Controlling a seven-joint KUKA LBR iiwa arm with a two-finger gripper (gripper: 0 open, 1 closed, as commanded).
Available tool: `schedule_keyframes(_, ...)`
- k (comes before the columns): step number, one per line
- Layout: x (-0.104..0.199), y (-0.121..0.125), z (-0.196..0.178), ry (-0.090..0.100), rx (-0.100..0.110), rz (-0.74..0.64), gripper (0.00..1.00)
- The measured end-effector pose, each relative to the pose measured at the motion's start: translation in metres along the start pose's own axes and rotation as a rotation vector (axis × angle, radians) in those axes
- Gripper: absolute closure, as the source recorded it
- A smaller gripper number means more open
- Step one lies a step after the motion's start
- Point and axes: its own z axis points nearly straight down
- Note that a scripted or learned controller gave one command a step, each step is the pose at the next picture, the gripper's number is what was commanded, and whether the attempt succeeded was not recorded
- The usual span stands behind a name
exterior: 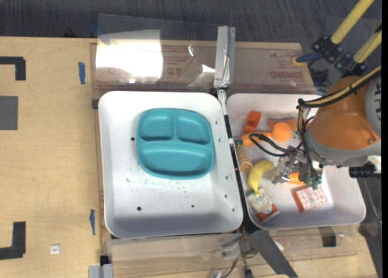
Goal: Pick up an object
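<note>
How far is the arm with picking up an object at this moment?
Done: the arm has reached into the right bin, and the tool is low among the items, beside the banana. In hand: nothing visibly; whether it grips anything cannot be told. Left: grasp and lift an object. The teal tray lies in the left bin.

Looking down at a slant from above the table [42, 149], both white bins [115, 210] framed mid-distance.
</note>
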Motion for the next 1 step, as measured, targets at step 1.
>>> schedule_keyframes(1,-0.0272,0.0249,-0.1446,0.016,0.003,0.145,1.00)
